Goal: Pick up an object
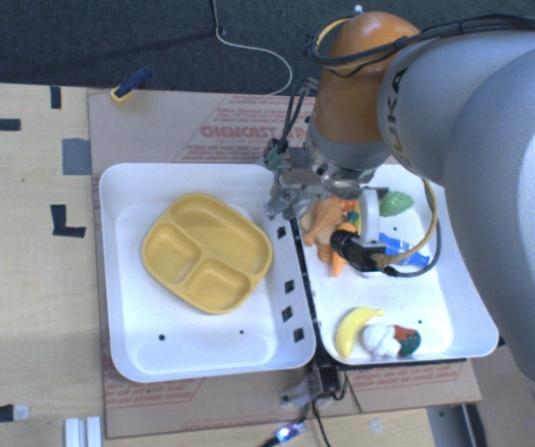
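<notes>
The jaws (328, 214) hang over the orange toys (322, 220) at mid-frame in the right bin (463, 324), seemingly lined up for a pick; their state I cannot tell; a yellow tray (207, 251) sits in the left bin (118, 250).

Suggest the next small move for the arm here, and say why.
Probably a short, straight descent toward the orange toy. The gripper sits low in the right bin above the pile of toys at its far end, so little sideways travel seems needed. Its tips are hidden by the wrist, so contact cannot be judged. The yellow tray lies in the left bin, away from the arm.
</notes>
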You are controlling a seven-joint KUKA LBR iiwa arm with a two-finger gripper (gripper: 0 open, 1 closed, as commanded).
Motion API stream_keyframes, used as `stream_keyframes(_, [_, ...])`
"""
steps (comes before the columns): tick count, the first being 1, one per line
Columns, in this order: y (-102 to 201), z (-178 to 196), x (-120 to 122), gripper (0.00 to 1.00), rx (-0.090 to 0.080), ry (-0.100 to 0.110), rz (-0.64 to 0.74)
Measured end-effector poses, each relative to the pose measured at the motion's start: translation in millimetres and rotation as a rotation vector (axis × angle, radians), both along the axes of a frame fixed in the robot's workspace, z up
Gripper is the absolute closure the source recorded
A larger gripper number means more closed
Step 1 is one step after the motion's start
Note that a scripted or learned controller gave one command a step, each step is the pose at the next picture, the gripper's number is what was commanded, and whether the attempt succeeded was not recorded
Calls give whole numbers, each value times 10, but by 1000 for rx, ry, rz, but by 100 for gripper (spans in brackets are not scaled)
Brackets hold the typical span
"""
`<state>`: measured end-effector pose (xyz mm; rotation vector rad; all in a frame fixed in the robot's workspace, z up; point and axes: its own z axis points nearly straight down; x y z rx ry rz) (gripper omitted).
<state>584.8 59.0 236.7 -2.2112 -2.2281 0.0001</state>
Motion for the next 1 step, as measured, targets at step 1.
stream_keyframes(1, [362,-55,169,100,-1,0,-2])
